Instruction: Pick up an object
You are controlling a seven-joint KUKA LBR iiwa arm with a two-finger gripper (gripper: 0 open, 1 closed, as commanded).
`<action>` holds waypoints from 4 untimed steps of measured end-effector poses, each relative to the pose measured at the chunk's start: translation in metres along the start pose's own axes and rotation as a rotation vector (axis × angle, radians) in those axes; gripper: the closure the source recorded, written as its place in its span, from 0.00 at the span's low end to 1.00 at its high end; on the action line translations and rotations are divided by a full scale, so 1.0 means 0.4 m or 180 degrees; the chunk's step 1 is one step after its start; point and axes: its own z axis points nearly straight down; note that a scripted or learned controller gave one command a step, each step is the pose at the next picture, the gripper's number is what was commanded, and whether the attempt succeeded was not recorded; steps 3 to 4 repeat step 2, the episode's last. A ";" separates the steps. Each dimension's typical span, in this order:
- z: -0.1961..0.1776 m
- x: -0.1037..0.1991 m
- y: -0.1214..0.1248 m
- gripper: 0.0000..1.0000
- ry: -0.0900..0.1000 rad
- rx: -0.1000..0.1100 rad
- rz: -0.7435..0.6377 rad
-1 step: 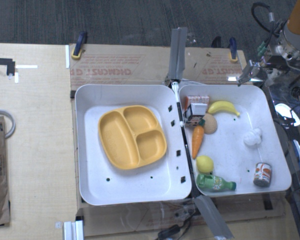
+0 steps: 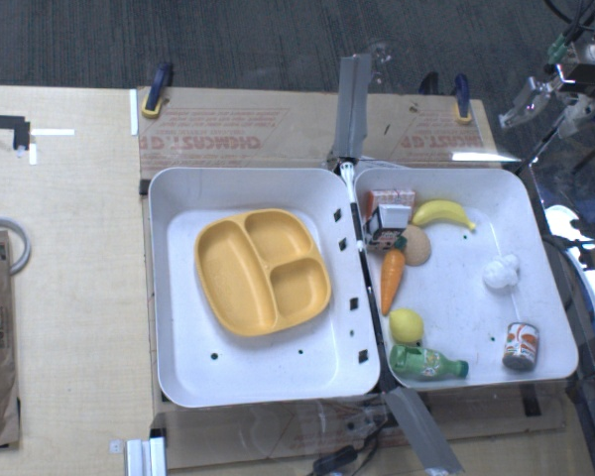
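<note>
Left bin (image 2: 178, 365): holds a yellow divided plate (image 2: 263, 271), lying flat near its middle.
Right bin (image 2: 550, 296): a banana (image 2: 443, 212) at the far side, a small box (image 2: 389, 216) just left of it, a brown potato (image 2: 416, 245) touching a carrot (image 2: 392, 278).
Near side of right bin: a lemon (image 2: 406, 324) just above a green bottle (image 2: 428, 364) lying on its side; a can (image 2: 520, 346) at the near right; a white crumpled object (image 2: 500, 272) farther back.
End effector (image 2: 535, 102): far right, beyond the bins; grip state cannot be told from here.
Desk (image 2: 69, 266): pale wood to the left.
</note>
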 end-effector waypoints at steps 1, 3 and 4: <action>0.250 0.218 -0.010 0.00 0.0003 0.0005 -0.0607; 0.467 0.063 -0.109 0.00 0.0004 0.0005 -0.0725; 0.467 0.063 -0.109 0.00 0.0004 0.0005 -0.0725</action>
